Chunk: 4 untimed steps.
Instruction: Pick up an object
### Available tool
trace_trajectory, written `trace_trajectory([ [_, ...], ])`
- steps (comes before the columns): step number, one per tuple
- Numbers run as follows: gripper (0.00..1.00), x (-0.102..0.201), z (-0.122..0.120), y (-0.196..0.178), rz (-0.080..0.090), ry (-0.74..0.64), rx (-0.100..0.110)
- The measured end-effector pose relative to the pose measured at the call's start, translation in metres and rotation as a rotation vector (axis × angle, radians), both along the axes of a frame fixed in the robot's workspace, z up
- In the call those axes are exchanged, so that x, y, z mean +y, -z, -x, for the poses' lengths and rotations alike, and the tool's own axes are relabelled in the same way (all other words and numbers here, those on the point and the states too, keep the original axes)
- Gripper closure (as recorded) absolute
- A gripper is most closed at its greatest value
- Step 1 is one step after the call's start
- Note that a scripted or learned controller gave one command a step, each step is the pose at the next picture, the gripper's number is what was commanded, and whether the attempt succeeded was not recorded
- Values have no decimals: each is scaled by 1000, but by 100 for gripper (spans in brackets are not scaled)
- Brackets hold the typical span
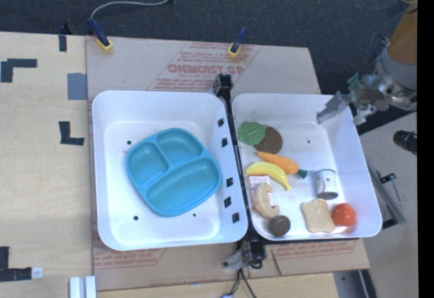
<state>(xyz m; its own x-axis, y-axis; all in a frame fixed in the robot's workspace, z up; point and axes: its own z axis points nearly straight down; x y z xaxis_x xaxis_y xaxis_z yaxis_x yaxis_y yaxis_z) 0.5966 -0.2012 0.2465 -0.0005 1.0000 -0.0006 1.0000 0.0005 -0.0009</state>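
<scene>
Gripper (334, 109) sits above the far right rim of the right bin (352, 147); finger state cannot be told, nothing seen between them. Right bin holds banana (268, 173), carrot (278, 161), bread slice (317, 215), tomato (344, 214), small can (326, 184). Left bin (108, 154) holds blue divided plate (173, 170)

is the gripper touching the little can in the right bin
Apart. The camera view shows the gripper at the right bin's upper right edge, with bare white floor between it and the can.
</scene>
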Motion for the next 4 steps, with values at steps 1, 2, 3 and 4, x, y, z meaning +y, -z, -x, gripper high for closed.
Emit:
trace_trajectory([
  [1,0,62,10,160,-1,-2,-3],
  [2,0,85,55,160,1,0,-6],
  [3,0,85,89,160,2,0,-8],
  [4,0,93,17,160,1,-1,-7],
])
